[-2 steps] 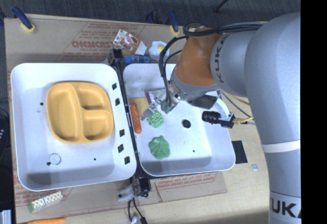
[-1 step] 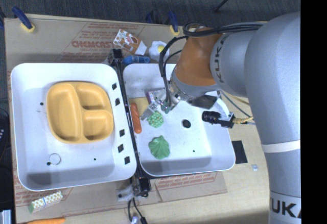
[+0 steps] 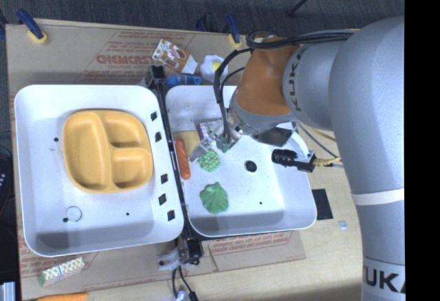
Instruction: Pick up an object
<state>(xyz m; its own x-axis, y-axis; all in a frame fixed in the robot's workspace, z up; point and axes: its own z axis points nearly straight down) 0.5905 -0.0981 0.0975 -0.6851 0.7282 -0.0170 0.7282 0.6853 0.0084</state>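
Here we look down on a table covered with printed cardboard, carrying two shallow white bins side by side. In the left bin lies a yellow divided tray, its compartments facing up, and a small clear ring sits near the bin's front corner. The grey arm, with its orange band above the wrist, reaches into the right bin from the right. Its jaws hang over the bin's middle, just above a small light-green knobbly ball; we cannot tell whether they are open or closed, nor whether they touch the ball. Beside the ball, against the bin's left wall, an orange carrot-like piece lies lengthwise. Nearer the front of the same bin rests a green leafy toy, apart from the ball. A small dark spot marks the bin floor to the right of the ball. Behind the bins, on the cardboard, we see a small printed packet and a blue object.
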